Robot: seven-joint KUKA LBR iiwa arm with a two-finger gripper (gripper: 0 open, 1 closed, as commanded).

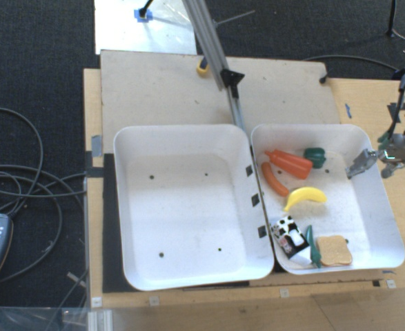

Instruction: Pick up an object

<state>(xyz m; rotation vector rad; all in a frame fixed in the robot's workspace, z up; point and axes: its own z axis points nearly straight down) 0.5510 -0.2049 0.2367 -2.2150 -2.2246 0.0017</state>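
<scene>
While poised at the right rim of the right bin (368, 140), the gripper (372, 163) has fingers spread apart w/ nothing between them; one tip reaches over the bin's inner wall, the other sits beside the rim, approx. level w/ the bin's upper half. Contents, placed relative to the right bin: orange carrot (290, 163) in upper-centre, lying slantwise, its green top (315, 156) toward the gripper side, near but apart from the fingers; orange sausage (274, 178) just below-left of the carrot, along the bin's left wall; yellow banana (305, 197) at centre, curved; black-and-white carton (290, 235) at lower-left, tilted; tan toast slice (334, 250) at the bottom edge, w/ a green strip (312, 245) betw. toast and carton. Left bin (126, 140) adjoins the right bin's left wall. Grey pole (209, 33) runs slantwise from above down to the junction of both bins. Cables (23, 178) lie far left of the bins, on dark floor.
</scene>
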